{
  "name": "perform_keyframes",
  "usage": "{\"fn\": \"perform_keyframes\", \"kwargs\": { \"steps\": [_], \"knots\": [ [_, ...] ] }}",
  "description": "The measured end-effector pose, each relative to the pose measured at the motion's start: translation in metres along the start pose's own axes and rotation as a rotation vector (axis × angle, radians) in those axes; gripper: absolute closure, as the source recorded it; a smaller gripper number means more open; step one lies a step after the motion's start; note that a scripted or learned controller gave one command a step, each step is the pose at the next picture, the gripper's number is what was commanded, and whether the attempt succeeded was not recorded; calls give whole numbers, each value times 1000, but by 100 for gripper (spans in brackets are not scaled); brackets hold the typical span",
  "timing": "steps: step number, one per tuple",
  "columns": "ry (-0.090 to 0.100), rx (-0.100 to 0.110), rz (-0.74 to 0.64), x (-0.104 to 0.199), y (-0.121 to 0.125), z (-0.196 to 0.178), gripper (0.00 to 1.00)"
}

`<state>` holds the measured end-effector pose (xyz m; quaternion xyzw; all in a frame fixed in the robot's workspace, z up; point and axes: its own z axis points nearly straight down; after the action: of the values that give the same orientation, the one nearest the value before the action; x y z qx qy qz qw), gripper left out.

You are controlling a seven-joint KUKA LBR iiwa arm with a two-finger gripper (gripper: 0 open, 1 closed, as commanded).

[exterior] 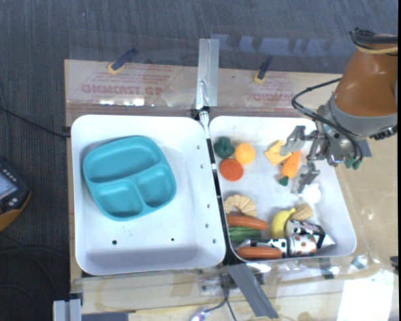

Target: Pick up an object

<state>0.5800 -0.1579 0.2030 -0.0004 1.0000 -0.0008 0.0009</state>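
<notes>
Over the right bin's (344,209) far right quarter, the hand (299,158) hangs with fingers spread apart, an orange carrot-like piece (290,165) lying directly between them, not visibly clamped. Its long axis runs roughly from the bin's far edge toward the near edge, tilted slightly, thicker end farther away. A yellow wedge (274,152) lies just beside it, toward the divider. Closing squarely across that axis looks like the deciding move.

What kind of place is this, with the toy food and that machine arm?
Probably a robotics lab test bench: an arm's gripper works over a white bin of toy food, beside a second bin holding a blue divided tray.
</notes>
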Motion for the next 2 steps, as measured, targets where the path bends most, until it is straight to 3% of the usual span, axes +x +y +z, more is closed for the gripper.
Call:
{"fn": "perform_keyframes", "kwargs": {
  "steps": [1, 2],
  "knots": [
    [-9, 4, 24, -41, -21, 112, 0],
    [-14, 6, 4, -28, -7, 112, 0]
  ]
}}
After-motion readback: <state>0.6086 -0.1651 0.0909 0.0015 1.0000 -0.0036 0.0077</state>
